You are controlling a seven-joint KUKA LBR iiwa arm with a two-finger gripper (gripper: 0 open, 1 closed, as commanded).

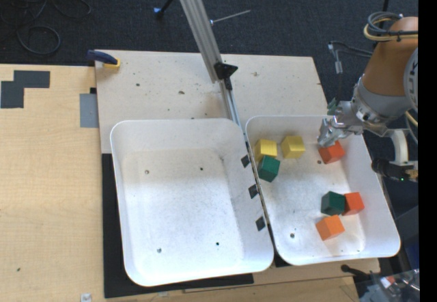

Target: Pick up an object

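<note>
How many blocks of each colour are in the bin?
Yellow blocks: 2
Green blocks: 2
Orange blocks: 3
Total: 7, all in the right bin.

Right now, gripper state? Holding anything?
Gripper: over the right bin, directly above an orange block. Open or shut cannot be told; no grasp is visible.
</note>
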